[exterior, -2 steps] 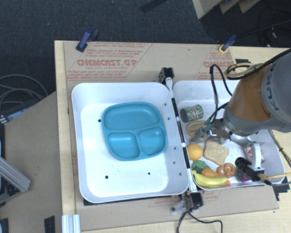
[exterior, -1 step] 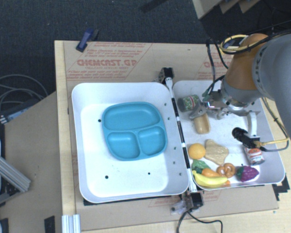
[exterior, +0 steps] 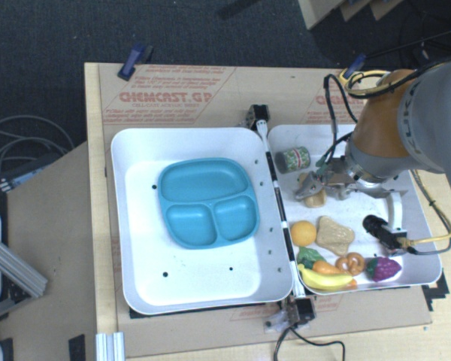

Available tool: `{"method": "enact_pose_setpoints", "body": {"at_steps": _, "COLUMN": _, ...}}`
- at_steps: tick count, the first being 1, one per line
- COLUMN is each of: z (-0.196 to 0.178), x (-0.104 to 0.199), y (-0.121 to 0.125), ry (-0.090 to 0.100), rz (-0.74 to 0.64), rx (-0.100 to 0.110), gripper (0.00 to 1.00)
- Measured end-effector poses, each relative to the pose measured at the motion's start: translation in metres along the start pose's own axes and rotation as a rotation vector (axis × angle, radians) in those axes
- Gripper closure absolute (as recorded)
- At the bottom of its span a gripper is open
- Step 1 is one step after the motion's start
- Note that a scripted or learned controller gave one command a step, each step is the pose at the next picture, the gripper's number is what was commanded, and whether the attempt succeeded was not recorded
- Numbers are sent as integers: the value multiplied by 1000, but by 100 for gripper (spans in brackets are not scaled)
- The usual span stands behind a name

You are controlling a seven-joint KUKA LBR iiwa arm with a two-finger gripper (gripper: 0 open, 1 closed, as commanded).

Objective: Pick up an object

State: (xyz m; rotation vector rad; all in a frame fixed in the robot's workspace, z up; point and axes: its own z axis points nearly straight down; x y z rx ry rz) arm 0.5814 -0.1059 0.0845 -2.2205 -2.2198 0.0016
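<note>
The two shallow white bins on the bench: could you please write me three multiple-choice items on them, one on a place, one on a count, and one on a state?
1. Where does the blue three-compartment plastic plate lie?
A. in the left white bin
B. in the right white bin
C. on the brown board outside both bins

2. How many compartments does the plate have?
A. two
B. three
C. five

3. How does the small green-labelled can lie?
A. upright on the plate
B. on its side in the right bin
C. on top of the yellow toy banana

Answers:
1. A, the plate sits on the left bin's floor.
2. B, one wide section above two smaller ones.
3. B, its round end faces sideways near the right bin's upper left corner, apart from the banana at the lower edge.
</note>
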Motion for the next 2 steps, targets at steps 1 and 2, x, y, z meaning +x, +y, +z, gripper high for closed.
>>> {"method": "enact_pose_setpoints", "body": {"at_steps": 1, "z": -10, "x": 0, "y": 0, "ry": 0, "rz": -1, "rx": -1, "gripper": 100}}
{"method": "enact_pose_setpoints", "body": {"at_steps": 2, "z": -101, "x": 66, "y": 19, "ry": 1, "rz": -3, "rx": -5, "gripper": 100}}
